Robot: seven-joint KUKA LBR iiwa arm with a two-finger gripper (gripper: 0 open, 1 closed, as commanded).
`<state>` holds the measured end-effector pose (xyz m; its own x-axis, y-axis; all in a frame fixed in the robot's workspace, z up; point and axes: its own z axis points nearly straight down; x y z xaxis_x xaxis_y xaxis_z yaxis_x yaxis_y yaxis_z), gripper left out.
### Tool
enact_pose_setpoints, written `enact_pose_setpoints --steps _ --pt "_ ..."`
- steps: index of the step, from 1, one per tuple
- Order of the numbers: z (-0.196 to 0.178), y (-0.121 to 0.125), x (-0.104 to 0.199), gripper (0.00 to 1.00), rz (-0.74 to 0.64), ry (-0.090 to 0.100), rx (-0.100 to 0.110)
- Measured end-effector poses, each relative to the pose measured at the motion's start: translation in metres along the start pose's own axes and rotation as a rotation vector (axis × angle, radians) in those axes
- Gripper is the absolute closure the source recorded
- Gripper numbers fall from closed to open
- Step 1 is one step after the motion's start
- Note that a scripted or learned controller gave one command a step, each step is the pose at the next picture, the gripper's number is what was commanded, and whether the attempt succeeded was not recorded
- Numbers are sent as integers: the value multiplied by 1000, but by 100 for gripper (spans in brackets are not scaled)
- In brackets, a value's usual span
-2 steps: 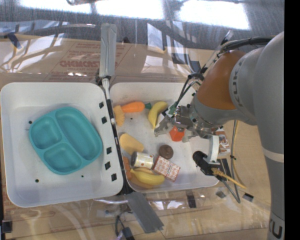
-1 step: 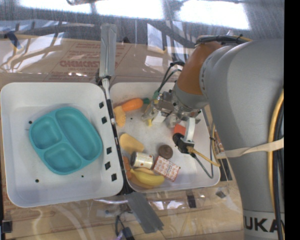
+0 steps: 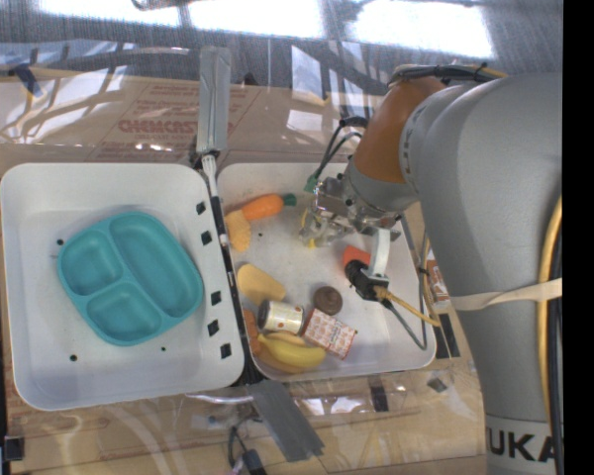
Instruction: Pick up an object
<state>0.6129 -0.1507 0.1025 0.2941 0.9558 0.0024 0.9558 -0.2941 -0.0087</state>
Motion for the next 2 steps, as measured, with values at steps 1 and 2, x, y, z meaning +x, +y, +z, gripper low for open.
enact_pose_setpoints --steps 1,2 --pt "-12 21 57 100 -344 -7 17" --pt "-16 26 62 0 -351 -4 -4"
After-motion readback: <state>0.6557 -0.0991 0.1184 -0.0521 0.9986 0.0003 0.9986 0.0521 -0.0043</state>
